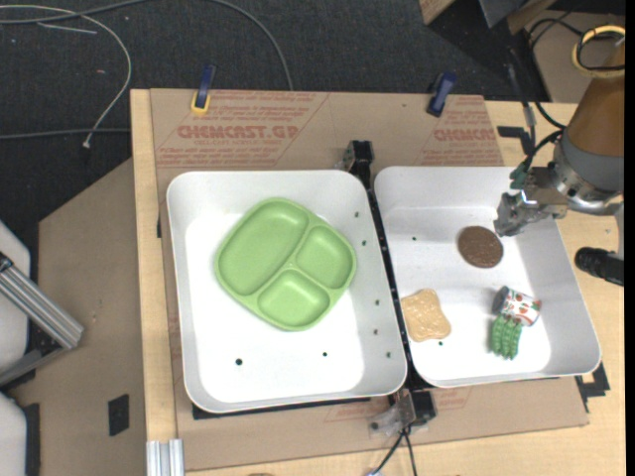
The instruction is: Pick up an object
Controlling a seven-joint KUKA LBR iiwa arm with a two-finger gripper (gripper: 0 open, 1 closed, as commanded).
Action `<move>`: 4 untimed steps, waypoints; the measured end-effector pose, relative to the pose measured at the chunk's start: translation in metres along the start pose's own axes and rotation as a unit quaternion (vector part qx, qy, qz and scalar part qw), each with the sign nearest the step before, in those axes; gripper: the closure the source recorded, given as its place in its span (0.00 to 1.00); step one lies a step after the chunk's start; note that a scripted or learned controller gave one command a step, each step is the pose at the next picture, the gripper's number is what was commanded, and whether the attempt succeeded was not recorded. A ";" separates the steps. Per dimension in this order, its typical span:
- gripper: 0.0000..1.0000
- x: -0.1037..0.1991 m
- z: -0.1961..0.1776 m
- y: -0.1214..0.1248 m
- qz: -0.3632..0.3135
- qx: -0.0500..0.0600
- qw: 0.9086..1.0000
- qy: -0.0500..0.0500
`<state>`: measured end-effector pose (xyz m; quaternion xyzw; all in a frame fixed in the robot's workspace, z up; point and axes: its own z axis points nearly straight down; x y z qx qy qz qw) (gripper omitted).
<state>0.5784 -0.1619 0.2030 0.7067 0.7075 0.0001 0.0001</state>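
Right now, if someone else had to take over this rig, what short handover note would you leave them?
End effector: at the upper right of the right bin, just above and right of the brown disc. Nothing seen between its fingers; whether they are open or shut is unclear.
Right bin: brown disc near the middle, tan cracker-like piece at the lower left, green and white toy at the lower right.
Left bin: green divided plate.
Done: nothing lifted yet.
Left: grasp one object and raise it; the brown disc looks the closest candidate.
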 end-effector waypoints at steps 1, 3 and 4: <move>1.00 0.055 0.005 -0.005 -0.002 0.002 1.000 0.002; 1.00 0.163 0.011 -0.020 -0.002 0.002 1.000 0.002; 1.00 0.213 0.012 -0.038 -0.002 0.002 1.000 0.002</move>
